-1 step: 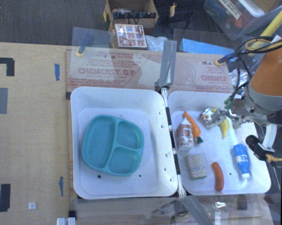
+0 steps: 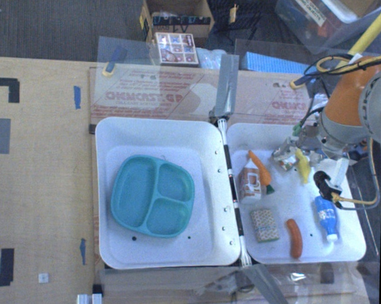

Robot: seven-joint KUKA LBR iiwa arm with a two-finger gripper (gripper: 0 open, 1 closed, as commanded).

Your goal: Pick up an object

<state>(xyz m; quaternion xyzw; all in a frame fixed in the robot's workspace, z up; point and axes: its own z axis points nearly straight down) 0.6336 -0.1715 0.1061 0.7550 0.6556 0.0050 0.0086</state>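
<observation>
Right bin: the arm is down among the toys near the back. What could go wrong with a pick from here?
1. The end effector sits amid clutter: a yellow banana-like toy and a toy carrot lie close, so it may nudge one or catch two.
2. The small carton touches the carrot; lifting either could drag the other.
3. The dangling cable passes near the blue bottle and could snag it.
</observation>
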